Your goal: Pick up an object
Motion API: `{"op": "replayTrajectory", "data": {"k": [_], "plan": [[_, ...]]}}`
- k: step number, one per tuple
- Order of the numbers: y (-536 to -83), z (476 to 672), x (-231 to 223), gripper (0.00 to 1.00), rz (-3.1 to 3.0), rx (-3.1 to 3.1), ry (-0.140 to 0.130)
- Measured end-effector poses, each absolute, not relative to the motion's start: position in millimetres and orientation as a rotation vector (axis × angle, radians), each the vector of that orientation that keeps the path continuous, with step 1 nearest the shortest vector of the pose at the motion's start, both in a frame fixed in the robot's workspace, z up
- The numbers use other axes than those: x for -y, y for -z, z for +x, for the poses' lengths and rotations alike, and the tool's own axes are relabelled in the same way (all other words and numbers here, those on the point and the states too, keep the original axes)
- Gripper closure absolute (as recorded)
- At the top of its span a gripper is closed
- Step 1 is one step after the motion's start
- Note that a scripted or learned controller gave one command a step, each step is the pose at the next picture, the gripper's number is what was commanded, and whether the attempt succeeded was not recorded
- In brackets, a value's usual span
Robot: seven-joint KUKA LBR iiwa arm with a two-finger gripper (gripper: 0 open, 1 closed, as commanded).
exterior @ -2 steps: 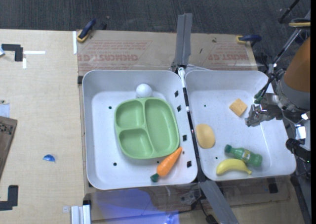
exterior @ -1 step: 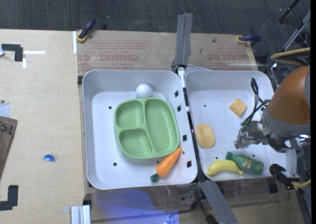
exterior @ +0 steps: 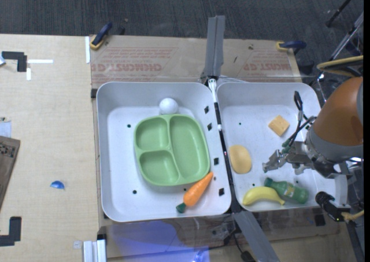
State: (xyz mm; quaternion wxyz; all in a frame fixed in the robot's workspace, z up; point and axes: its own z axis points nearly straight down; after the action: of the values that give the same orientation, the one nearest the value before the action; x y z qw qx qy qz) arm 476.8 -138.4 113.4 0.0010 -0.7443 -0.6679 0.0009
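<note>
The right bin [exterior: 254,104] holds a yellow block [exterior: 278,125] near the back, a rounded yellow-orange piece [exterior: 240,159] by the left wall, and a banana [exterior: 262,196] lying against a green bottle [exterior: 288,191] at the front. My gripper [exterior: 273,164] hangs low over this bin. It is just above the bottle, to the right of the rounded piece, and I see nothing in it. The grey wrist and orange band [exterior: 344,113] cover the bin's right side.
In the left bin [exterior: 113,139] sit a green divided plate [exterior: 171,150], a white ball [exterior: 168,105] behind it and a toy carrot [exterior: 196,190] at the front right. A raised divider [exterior: 219,139] separates the bins. Cardboard [exterior: 173,58] lies behind them.
</note>
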Motion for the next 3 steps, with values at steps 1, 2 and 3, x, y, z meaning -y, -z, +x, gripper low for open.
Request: {"op": "replayTrajectory", "data": {"k": [1, 2, 3], "plan": [[-90.4, 476.6, 105.7, 0.0, -2.286, 2.15, -0.004], [-148.7, 496.0, 139.6, 0.0, -2.094, 2.341, -0.002], [-91.0, 477.1, 153.7, 0.0, -2.073, 2.359, -0.002]]}}
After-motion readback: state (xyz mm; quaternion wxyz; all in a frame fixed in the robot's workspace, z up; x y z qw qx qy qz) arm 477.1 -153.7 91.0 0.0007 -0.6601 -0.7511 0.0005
